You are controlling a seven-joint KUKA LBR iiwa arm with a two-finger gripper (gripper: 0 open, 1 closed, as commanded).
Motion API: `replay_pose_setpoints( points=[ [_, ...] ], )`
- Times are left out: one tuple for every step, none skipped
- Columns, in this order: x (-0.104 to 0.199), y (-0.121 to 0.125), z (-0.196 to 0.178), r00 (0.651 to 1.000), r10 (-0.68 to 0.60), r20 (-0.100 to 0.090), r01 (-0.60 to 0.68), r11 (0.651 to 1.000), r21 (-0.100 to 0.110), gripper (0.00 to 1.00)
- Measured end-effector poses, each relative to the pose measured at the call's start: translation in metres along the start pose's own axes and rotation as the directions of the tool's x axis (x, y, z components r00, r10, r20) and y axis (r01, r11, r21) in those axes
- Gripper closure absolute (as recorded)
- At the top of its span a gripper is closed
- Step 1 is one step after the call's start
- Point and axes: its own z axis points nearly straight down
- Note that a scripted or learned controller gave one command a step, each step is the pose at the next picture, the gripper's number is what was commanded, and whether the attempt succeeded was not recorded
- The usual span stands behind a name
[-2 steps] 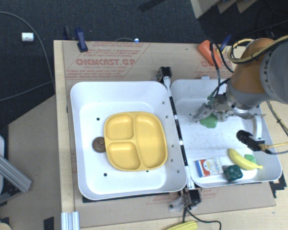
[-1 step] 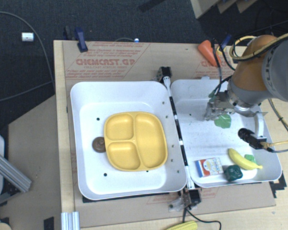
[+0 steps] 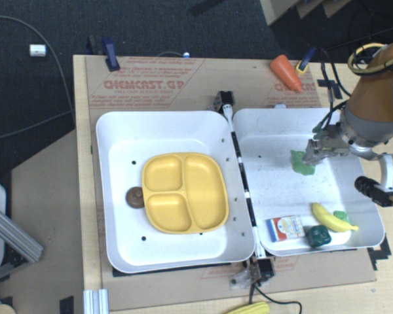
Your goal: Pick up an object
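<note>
Over the right bin [image 3: 363,175], near its back half, the claw [image 3: 316,150] was seen lowered onto a small green object [image 3: 303,163], w/ the tips right at its upper edge. Whether the claw was spread or pressed together couldn't be told; the tips were too small and dark. No grip could be confirmed, as nothing was seen clearly between the tips. For a clean pick, the claw should prob. be centred over the green piece, not its edge, and closed fully before any lift. A banana [image 3: 333,218], a dark green item [image 3: 318,236] and a small carton [image 3: 285,228] were lying well apart at the bin's front. A yellow divided plate [image 3: 185,193] was resting in the left bin [image 3: 111,175].
</note>
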Motion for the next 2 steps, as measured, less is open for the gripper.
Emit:
replay_pose_setpoints(
  points=[
    [0.001, 0.000, 0.001, 1.000, -0.001, -0.001, 0.001, 1.000, 0.001, 0.00],
    [-0.019, 0.012, 0.063, 1.000, 0.000, -0.003, 0.000, 1.000, 0.006, 0.00]
  ],
)
